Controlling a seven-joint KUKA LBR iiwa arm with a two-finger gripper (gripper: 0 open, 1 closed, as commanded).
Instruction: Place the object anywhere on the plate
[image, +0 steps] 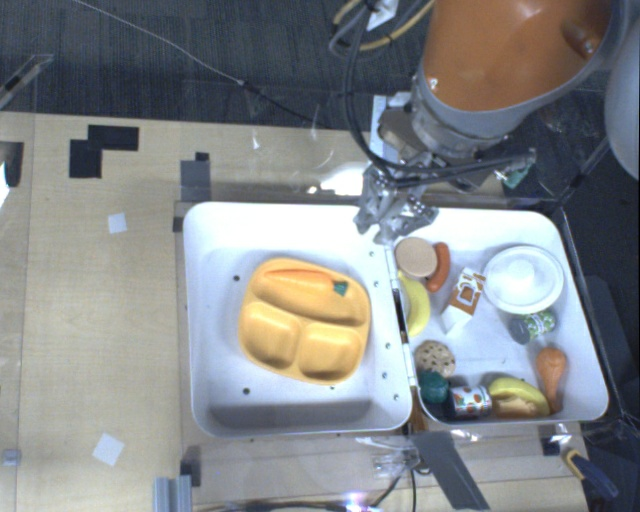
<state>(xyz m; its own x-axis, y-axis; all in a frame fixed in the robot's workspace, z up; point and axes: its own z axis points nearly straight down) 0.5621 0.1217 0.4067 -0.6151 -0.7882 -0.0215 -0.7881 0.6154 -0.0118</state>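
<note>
Overhead, one hand (392, 222), one yellow plate (300, 345) — one carrot (305, 281) on it

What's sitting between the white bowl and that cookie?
In the camera view, a small orange-and-white carton lies between the bowl and the cookie, in the right bin.

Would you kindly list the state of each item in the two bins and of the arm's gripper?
yellow plate: upright in the left bin, a carrot in its top compartment.
carrot: lying flat on the plate.
white bowl: upright in the right bin.
banana: lying along the right bin's left wall.
small can: on its side.
cookie: lying flat.
gripper: over the bins' top edge; open or shut unclear.
</note>
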